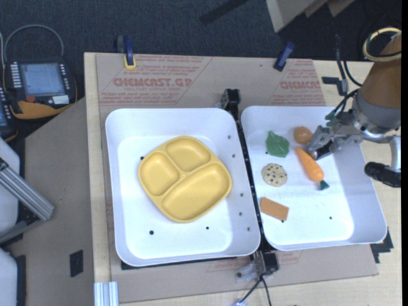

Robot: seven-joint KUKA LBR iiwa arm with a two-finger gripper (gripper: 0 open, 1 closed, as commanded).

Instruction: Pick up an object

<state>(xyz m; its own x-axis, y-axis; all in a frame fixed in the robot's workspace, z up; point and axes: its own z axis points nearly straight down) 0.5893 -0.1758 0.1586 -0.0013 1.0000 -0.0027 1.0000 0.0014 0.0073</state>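
**Pincer low over the right bin**

My pincer (317,146) hangs at the carrot's (310,164) upper end. At its nine o'clock lies a green leaf (277,145); a cookie (275,174) sits at seven. The left bin (121,171) holds a yellow divided plate (185,178).

Arm (381,91): rounded housing with an orange band above a grey wrist section.
Gripper (317,149): dark metal fingers on a silver-grey, boxy mount.
Cables (344,75): thin black leads looping along the wrist.
Side fitting (384,173): black cylinder sticking out beside the wrist.
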